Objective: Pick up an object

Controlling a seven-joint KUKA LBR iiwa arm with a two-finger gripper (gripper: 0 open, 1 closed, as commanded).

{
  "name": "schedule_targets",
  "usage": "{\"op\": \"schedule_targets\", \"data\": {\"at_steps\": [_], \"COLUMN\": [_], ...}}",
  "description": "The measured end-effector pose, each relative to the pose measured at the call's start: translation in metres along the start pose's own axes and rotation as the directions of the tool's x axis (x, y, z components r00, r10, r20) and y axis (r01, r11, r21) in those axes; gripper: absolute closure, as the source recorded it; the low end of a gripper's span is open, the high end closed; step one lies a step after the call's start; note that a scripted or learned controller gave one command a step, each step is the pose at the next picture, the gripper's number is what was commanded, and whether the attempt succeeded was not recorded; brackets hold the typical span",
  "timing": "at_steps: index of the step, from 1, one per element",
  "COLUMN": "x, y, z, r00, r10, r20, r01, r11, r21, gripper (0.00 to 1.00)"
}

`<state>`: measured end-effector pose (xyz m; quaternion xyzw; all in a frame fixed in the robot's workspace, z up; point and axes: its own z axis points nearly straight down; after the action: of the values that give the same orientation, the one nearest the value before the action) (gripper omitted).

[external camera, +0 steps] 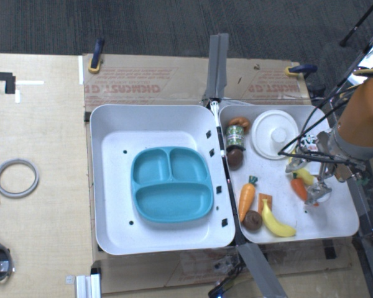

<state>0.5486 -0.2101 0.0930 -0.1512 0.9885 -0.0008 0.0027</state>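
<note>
Now my tool (315,190) hangs low over the small orange-red toy (299,187) in the right white bin (336,225), ready to grab it; how wide it is, I cannot tell.

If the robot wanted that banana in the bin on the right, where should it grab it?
Probably across the middle of the banana, coming straight down from above. It lies flat on the floor of the right bin, so the curved body gives two narrow sides to pinch. The upper end sits close to a small orange block and a brown round piece, so the free lower half looks safer.
</note>
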Motion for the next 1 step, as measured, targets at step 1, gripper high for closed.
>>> {"op": "schedule_targets", "data": {"at_steps": [1], "x": [-0.0019], "y": [-0.0002], "z": [-0.0107], "r00": [1.0], "r10": [0.002], "r20": [0.005], "r01": [-0.002], "r11": [1.0], "r21": [0.002], "gripper": [1.0]}}
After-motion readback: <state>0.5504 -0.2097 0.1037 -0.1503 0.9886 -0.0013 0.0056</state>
